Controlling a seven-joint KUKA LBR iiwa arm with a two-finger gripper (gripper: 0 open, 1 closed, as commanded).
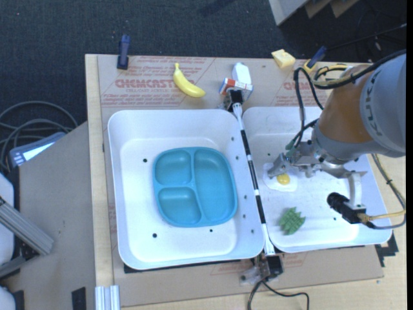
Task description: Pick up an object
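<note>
A flat white-and-yellow fried-egg toy (282, 181) lies on the right smooth white plastic bin (322, 234), just under the metal end effector (284, 166), whose grip I cannot tell. Nearby sits a bumpy green leafy toy (292, 220).

left bin (129, 192): blue tray (194, 186) fills middle, margins open | right bin (335, 237): arm (361, 108) overhangs top, green toy (292, 220) near front

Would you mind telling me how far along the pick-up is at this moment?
Done: the arm has reached into the right bin, with the gripper low over the fried egg toy. In hand: nothing visibly lifted; the egg lies on the bin floor. Left: grasping and raising it. The green toy lies untouched.
</note>
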